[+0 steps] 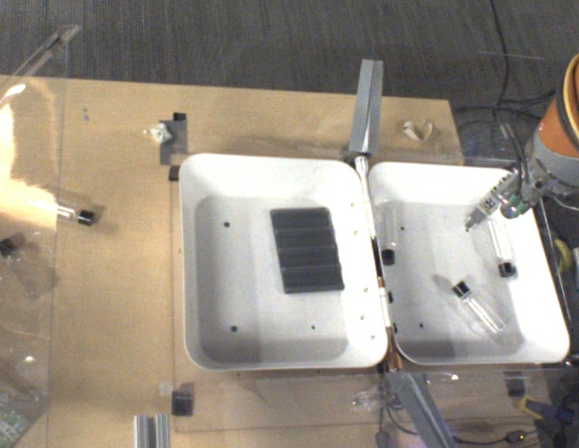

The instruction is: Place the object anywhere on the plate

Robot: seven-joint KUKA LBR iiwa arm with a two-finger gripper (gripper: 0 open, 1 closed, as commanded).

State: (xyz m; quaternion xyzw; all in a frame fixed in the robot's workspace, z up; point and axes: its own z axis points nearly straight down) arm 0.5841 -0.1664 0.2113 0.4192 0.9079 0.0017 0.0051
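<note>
A dark ribbed rectangular plate (308,250) lies flat in the middle of the left bin (205,278). In the right bin (430,339) lie three clear vials with black caps: one (477,308) near the front, one (501,247) toward the right wall, one (387,234) along the left wall. My gripper (480,215) reaches in from the upper right and hangs over the back of the right bin, just left of the right-hand vial. I see nothing between its tips.
A grey post (367,105) stands behind the seam between the bins. Outside the bins, another capped vial (75,216) and a clear plastic sheet (23,157) lie on the wooden bench at the left. Cables run at the far right.
</note>
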